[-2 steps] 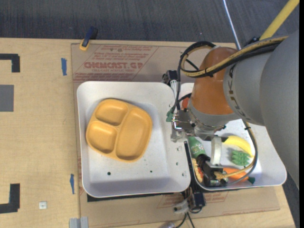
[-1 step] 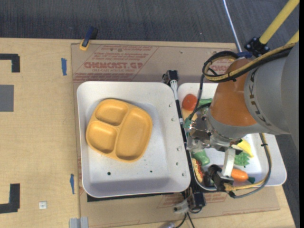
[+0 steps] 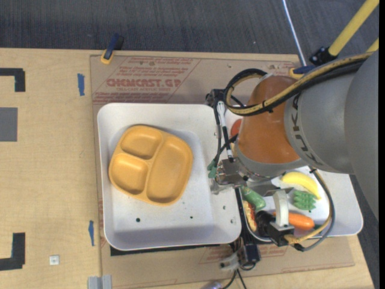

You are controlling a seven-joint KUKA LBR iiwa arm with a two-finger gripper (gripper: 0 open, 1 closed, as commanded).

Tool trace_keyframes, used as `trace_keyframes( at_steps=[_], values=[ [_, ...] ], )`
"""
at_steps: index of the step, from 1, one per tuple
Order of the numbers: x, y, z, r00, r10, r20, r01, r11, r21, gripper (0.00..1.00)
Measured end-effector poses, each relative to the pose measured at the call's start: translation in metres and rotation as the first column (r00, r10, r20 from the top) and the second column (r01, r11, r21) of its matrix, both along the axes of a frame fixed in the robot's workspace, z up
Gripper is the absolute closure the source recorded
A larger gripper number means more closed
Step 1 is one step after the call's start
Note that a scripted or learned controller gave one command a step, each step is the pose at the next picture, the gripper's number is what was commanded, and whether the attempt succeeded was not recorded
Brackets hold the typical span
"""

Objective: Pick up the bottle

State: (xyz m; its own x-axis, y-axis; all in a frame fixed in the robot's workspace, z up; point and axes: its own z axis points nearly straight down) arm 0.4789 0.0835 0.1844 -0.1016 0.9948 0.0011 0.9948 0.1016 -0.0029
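Bottle (image 3: 253,197), seemingly the green piece, lies just beside the tool (image 3: 228,174), whose state I cannot tell.

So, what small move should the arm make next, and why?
Probably a short lift straight up. The arm hangs over the right bin and covers most of it; beside the banana and carrot I cannot tell which item is the bottle, so a clearer look seems wise.

2 bins (image 3: 120,221) (image 3: 352,217), 1 yellow plate (image 3: 150,164), 1 banana (image 3: 301,182), 1 carrot (image 3: 301,221)
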Motion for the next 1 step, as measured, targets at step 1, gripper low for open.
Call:
trace_keyframes(
  at_steps=[1],
  values=[
    [0.002,-0.0758,0.0002,0.994,0.11,0.002,-0.11,0.994,0.0,1.0]
  ],
)
